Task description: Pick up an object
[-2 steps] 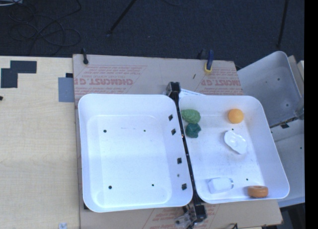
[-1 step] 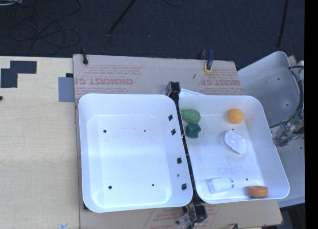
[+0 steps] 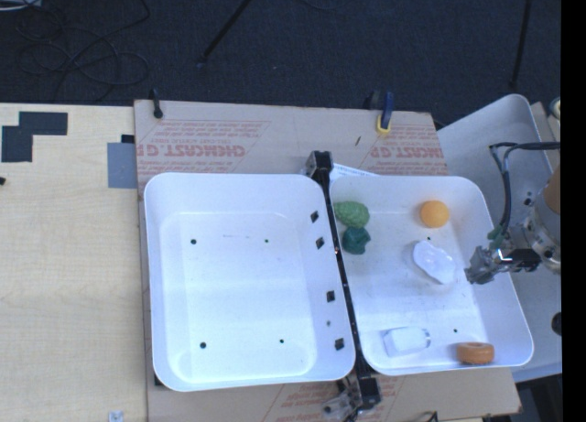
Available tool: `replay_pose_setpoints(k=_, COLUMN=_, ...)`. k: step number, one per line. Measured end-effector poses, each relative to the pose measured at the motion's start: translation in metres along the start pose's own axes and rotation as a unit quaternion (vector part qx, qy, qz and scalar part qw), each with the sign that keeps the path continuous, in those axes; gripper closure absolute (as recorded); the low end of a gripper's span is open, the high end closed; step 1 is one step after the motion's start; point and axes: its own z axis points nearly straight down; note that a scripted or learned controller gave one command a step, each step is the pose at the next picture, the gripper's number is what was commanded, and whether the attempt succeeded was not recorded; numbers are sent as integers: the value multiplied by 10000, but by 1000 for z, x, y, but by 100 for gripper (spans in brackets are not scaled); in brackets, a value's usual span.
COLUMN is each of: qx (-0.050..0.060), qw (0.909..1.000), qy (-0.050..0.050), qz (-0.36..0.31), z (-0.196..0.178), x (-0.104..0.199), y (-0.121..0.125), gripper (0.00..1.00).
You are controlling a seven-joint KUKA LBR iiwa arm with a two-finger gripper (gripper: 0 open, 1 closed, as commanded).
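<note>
Hovering over the right rim of the right bin (image 3: 499,228), the gripper (image 3: 482,268), with jaws too small and dark for telling whether wide or narrow, and nothing seen between them. Lying just left of the jaws, a white object (image 3: 433,261); farther left, a light green lump (image 3: 352,213) touching a dark green one (image 3: 355,240). Sitting up-left of the jaws, an orange ball (image 3: 434,213); resting below them, an orange ring (image 3: 475,352) and a white block (image 3: 405,340).
</note>
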Motion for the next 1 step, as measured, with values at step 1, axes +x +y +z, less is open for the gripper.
replay_pose_setpoints(k=1, qx=-17, qw=10000, qy=-17, qz=23, z=36, x=-31, y=19, gripper=100)
